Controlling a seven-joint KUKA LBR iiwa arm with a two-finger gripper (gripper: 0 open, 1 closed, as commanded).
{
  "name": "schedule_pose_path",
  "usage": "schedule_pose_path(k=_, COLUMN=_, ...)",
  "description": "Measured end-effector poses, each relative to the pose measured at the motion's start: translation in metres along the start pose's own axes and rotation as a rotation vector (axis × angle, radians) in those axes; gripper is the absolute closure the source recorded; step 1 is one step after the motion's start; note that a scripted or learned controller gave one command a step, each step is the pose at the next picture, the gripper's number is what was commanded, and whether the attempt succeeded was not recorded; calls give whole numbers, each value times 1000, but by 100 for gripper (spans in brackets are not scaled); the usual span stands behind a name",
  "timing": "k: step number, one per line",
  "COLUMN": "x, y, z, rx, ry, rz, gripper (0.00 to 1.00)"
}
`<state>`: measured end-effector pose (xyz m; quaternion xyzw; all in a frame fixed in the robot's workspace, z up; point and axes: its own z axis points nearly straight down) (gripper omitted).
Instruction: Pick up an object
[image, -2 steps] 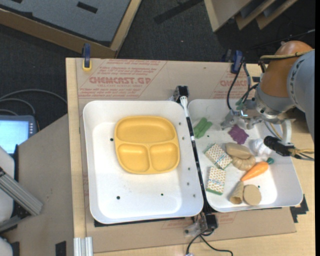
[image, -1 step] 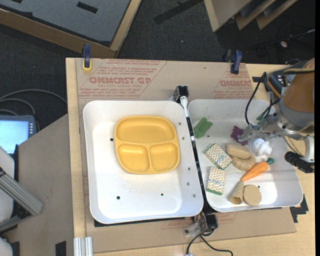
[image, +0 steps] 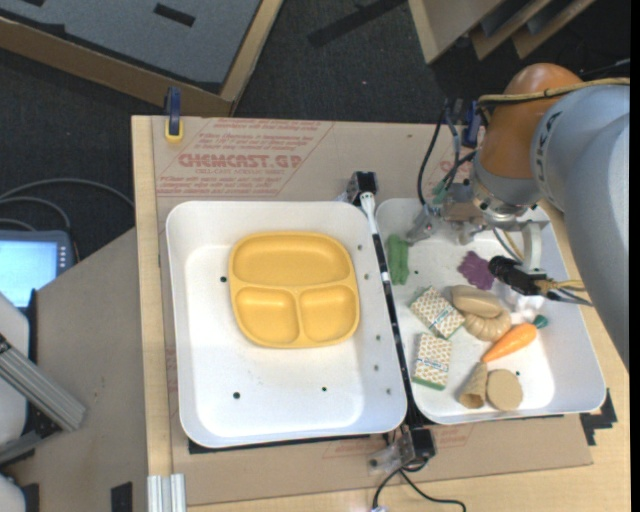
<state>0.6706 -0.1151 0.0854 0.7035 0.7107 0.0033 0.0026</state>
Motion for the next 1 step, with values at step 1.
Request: schedule_pose_path(k=1, x=-65, y=-7, z=0, rx=4, ry=-4, rz=14, gripper=0)
